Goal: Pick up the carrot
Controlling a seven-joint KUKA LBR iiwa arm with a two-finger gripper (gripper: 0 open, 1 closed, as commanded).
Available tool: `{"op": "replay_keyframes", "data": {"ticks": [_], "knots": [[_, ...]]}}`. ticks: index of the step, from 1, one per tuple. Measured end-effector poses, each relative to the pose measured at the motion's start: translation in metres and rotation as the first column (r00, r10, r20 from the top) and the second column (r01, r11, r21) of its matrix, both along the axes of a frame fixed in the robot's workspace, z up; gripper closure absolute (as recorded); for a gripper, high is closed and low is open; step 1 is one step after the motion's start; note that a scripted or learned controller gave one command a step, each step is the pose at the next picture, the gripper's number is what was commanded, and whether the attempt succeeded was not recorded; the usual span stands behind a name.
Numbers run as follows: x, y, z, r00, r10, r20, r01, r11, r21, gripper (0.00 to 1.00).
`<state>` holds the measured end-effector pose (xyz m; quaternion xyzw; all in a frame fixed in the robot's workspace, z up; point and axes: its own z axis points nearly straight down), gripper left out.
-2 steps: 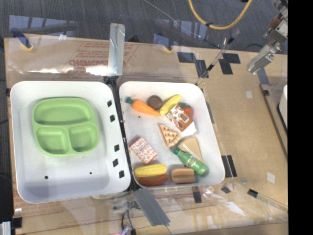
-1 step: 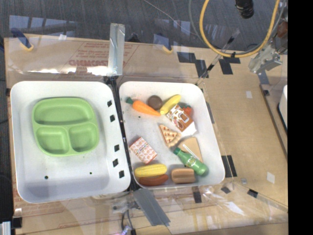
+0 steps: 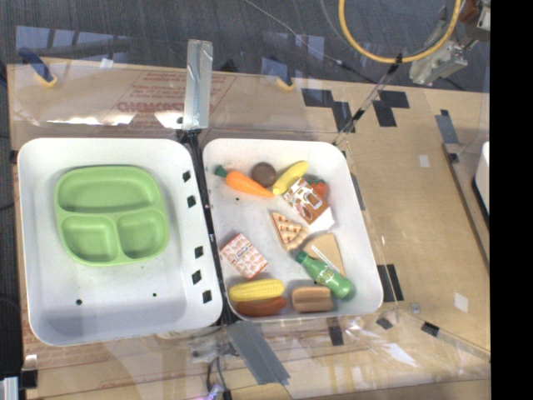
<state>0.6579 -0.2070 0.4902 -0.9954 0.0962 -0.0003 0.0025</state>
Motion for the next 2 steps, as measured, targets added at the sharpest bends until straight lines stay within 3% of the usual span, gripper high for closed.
{"op": "replay_keyframes", "data": {"ticks": [1, 2], "knots": [[0.0, 0.001, 0.002, 1.0, 0.002, 0.011, -0.002, 1.0, 0.001, 1.0], [0.0, 0.001, -0.021, 1.0, 0.002, -0.002, -0.002, 1.0, 0.002, 1.0]]}}
